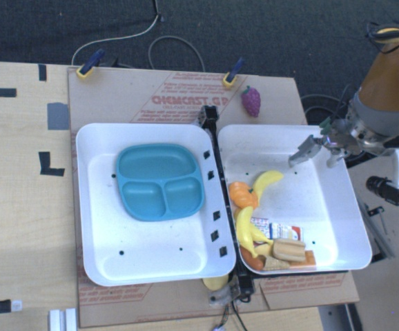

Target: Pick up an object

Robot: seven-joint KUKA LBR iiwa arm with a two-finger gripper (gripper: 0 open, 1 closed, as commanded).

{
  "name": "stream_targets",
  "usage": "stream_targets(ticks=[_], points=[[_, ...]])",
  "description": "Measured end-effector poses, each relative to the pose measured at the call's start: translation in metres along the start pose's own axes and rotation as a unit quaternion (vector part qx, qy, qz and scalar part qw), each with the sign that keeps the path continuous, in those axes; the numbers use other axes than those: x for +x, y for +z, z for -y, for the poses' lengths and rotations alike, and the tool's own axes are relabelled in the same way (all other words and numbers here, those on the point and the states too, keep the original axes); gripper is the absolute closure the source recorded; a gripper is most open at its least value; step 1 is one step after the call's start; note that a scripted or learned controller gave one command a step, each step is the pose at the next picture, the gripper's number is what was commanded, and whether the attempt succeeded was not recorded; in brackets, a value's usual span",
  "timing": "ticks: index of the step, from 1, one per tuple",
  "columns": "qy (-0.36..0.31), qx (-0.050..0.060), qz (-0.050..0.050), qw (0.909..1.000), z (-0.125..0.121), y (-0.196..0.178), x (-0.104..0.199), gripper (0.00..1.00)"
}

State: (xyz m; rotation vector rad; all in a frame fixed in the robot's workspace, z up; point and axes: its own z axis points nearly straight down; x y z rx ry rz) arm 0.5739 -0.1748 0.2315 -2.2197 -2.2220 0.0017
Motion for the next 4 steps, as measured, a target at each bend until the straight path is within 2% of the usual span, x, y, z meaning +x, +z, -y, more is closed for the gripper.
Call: stream_targets(ticks=[1,2,3,4], points=[[-0.002,-0.001,0.001,1.0,-0.075,0.083,0.023,0.0],[0.001,0.003,-0.001,1.0,-0.029,0.14,0.036,0.0],[0.0,-0.001,0.001,1.0,-0.061,0.146,0.048,0.0],[0.0,-0.003,0.002,1.0,-0.061,0.135,0.047,1.0]])
